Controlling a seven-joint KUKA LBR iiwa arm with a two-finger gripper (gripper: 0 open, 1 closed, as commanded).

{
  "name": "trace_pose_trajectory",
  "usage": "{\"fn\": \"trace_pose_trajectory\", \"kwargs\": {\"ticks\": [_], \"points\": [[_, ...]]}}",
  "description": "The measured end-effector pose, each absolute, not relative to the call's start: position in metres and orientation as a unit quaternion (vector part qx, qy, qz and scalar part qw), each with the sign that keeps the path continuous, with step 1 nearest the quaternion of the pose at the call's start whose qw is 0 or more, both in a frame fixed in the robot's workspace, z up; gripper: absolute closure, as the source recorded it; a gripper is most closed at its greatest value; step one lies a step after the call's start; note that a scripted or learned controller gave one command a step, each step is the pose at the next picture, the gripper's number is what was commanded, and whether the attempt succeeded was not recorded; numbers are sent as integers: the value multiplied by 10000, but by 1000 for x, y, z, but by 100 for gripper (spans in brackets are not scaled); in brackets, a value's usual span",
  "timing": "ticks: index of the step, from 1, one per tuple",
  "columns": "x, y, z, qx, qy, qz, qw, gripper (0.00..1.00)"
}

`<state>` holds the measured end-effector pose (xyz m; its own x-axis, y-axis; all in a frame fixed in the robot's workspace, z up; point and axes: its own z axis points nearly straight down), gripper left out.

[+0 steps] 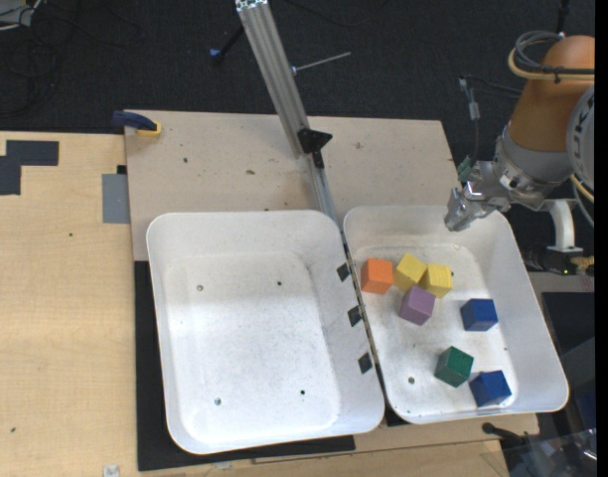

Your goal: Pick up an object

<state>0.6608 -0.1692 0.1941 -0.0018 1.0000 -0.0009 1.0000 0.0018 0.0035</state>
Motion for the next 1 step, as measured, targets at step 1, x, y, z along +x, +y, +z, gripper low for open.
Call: {"fn": "trace_pose_trajectory", "kwargs": {"ticks": [1], "points": [[653,-175,252,7091,7051,9,19,100]]}}
